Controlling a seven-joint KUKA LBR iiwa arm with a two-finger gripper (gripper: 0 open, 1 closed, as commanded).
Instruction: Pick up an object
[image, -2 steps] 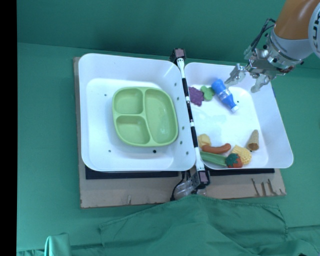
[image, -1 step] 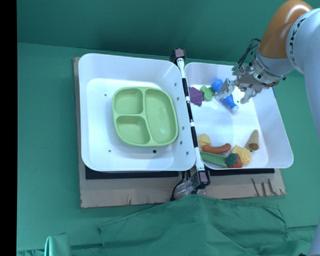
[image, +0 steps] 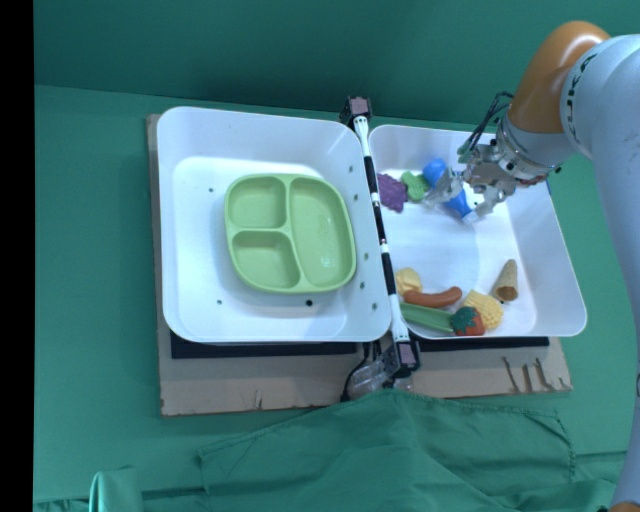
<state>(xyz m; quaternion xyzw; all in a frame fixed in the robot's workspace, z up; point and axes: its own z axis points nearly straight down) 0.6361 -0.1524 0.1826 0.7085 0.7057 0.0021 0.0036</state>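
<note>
We're over the right bin (image: 560, 300) now, and our end effector (image: 468, 200) hangs low at its far side, right at a blue toy (image: 441, 180). The fingers (image: 487, 205) look spread, one on the near side of the toy and the other hard to pick out against it; nothing is clearly pinched between them, so we call it spread and not holding.

The blue toy lies near the far wall of the right bin, just beside a green piece (image: 413, 184) and a purple piece (image: 391, 191) toward the divider. It looks like a small plastic play item: light, stiff, smooth and probably a bit slippery, so we judge a squeeze across its narrow middle is the safest hold, not at the rounded end.

Its long axis seems to run on a slant, from the rounded end at the far left down toward the end effector at the near right. The lower end is partly hidden by the fingers, so we can't tell its exact shape.

At the near side sit a sausage (image: 433, 297), a strawberry (image: 466, 320) and a cone (image: 506, 281), well apart from us. The green plate (image: 288, 232) rests in the left bin (image: 190, 150).
</note>
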